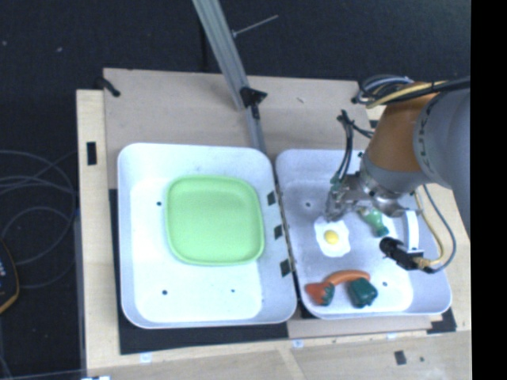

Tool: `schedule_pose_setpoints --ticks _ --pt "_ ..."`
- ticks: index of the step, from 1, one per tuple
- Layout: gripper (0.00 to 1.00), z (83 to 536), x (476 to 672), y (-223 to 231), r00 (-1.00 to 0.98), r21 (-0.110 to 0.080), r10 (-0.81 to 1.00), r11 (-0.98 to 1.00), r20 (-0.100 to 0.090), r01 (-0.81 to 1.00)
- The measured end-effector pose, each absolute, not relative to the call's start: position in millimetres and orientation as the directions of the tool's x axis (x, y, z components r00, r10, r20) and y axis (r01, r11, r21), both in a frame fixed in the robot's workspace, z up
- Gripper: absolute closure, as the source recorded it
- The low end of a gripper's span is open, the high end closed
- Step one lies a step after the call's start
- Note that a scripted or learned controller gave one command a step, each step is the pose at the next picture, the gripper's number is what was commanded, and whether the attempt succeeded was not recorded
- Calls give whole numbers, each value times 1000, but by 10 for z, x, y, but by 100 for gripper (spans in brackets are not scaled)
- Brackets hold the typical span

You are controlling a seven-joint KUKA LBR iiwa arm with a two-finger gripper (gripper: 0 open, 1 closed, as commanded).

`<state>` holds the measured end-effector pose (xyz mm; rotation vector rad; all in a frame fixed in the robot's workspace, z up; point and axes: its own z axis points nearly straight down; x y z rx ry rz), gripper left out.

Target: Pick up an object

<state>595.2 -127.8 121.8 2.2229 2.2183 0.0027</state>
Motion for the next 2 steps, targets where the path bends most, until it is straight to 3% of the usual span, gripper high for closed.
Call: schedule_pose_setpoints --ticks 2 --pt "100 2124 5904 -1184 0 5 1000 0 0 1000"
